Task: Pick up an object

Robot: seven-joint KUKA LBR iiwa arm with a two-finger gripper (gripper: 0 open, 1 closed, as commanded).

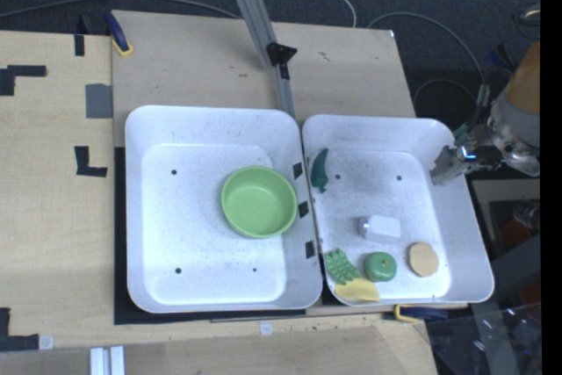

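- Objects lie in the right bin [457,215], none between the fingers; whether those fingers are open cannot be told.
- Gripper [448,164] hangs over this bin's right wall.
- Inside: white block [381,228], tan disc [423,259], round green piece [380,266], ridged green piece [339,264], dark green curved piece [320,169].
- Left of this bin: smooth green bowl [258,202].

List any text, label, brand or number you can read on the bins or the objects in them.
None can be read.
Pale green round plastic bowl in the left white bin: plain.
Small white rectangular block in the right white bin: no print visible at this size.
Round tan disc, round green knob-like piece, dark green curved piece: unmarked.
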